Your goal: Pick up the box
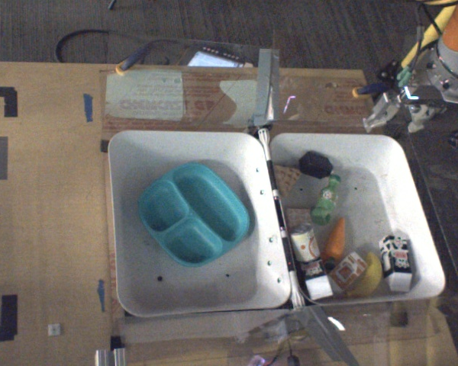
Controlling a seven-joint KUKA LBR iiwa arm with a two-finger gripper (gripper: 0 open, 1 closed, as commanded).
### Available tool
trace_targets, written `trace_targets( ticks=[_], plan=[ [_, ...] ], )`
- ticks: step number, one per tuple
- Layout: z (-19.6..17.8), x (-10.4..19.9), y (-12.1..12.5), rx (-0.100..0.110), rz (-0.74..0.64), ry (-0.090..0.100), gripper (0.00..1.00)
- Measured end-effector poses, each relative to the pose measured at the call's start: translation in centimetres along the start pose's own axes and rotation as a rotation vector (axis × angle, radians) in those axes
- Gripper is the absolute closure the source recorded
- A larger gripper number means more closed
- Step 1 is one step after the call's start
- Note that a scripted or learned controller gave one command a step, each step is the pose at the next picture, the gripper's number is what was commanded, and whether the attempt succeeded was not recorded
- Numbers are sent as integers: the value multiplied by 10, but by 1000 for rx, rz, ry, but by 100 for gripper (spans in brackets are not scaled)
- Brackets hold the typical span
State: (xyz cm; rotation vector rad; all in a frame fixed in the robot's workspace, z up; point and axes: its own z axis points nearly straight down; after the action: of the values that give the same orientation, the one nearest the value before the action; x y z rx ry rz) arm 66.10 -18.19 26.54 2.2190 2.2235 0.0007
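A small red-and-white box [349,270] lies near the front of the right bin [382,175], touching a yellow lemon [370,274]. A black-and-white cow-patterned carton [397,262] stands in that bin's front right corner. Another small white-and-dark carton [316,280] rests against the divider at the front left. My gripper [398,115] hangs outside the right bin, beyond its far right corner and well away from these objects, with nothing visible in it.
The right bin also holds a black lump [315,163], a green bottle [326,200], an orange carrot [335,239] and a small can [304,243]. A teal divided plate [194,213] lies in the left bin [137,166]. Cables run behind the bench.
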Motion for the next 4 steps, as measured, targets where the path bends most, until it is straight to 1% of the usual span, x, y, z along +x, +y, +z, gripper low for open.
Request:
trace_targets(
  ticks=[1,2,3,4],
  plan=[
    [150,39,-12,-18,14,-2,0],
    [161,80,-8,-35,1,-10,0],
    [161,79,-33,-33,62,-3,0],
    [161,84,-19,-36,111,-7,0]
  ],
)
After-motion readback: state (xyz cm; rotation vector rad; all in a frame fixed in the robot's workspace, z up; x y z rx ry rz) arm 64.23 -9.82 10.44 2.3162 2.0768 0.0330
